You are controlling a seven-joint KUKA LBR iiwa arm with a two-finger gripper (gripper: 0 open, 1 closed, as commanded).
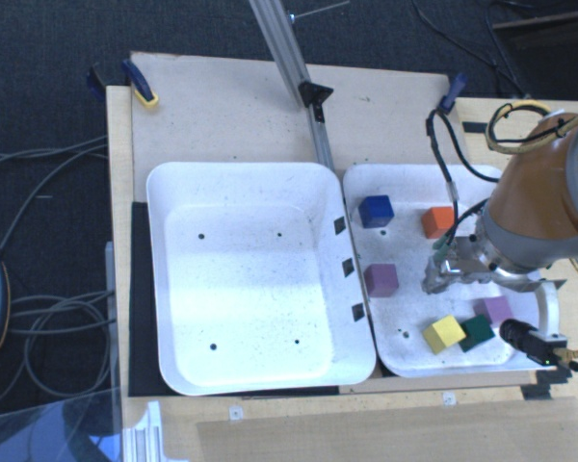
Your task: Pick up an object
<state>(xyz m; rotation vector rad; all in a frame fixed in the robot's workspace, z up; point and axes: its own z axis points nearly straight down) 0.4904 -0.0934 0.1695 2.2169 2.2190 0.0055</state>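
I'm looking down on a pale wooden tabletop (222,114) set on dark carpet, cables trailing on the floor at the left, two white bins side by side. The left bin (173,191) is bare; the right bin (405,359) carries all the pieces.

Nearest to me: a yellow block (444,332) touching a green block (478,331), with a pale purple block (496,308) just behind them. Next back, a purple cube (381,279). Farthest, an orange block (436,221) and a blue cube (376,210). That's six, one of each colour.

They look small, stiff and light, probably foam or wood, with flat faces. I'd close on two opposite sides. The purple cube stands free, so it's my easiest target.

My pincer (441,269) hangs between the purple cube and the orange block, with nothing in it that I can make out. Whether it's released or clenched, I cannot tell.
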